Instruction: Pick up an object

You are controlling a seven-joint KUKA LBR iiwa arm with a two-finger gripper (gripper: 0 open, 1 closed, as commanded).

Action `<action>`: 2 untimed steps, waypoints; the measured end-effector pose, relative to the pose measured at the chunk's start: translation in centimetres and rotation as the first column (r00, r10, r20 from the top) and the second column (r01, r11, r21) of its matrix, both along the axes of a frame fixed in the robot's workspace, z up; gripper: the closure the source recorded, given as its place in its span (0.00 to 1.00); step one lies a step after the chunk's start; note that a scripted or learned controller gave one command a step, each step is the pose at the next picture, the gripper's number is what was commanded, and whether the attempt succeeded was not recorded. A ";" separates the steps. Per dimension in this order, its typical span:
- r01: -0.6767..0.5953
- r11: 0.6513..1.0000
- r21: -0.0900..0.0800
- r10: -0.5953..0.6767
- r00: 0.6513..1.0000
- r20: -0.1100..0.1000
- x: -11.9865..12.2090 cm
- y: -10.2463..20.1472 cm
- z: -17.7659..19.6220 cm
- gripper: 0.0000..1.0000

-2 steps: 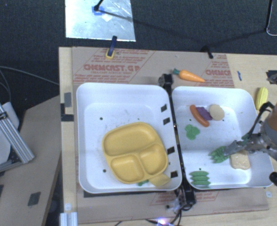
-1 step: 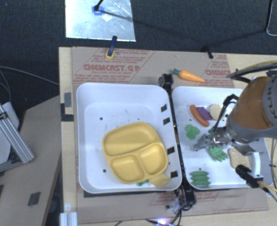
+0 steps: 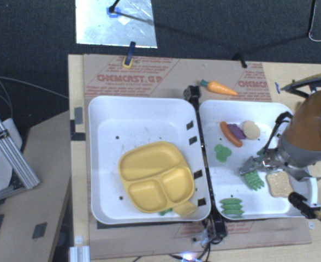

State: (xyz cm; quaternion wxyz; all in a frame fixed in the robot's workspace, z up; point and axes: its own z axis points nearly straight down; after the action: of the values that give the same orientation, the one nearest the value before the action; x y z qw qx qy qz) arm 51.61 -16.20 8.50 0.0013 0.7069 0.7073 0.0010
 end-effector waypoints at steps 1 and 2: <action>0.001 1.000 0.001 -0.001 1.000 -0.003 -2.1 -2.3 -0.1 0.00; 0.001 1.000 -0.002 -0.001 1.000 0.001 -2.0 -4.6 3.2 0.00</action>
State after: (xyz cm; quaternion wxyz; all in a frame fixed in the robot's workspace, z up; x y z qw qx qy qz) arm 49.65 -20.81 11.72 0.0026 0.7073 0.7069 0.0006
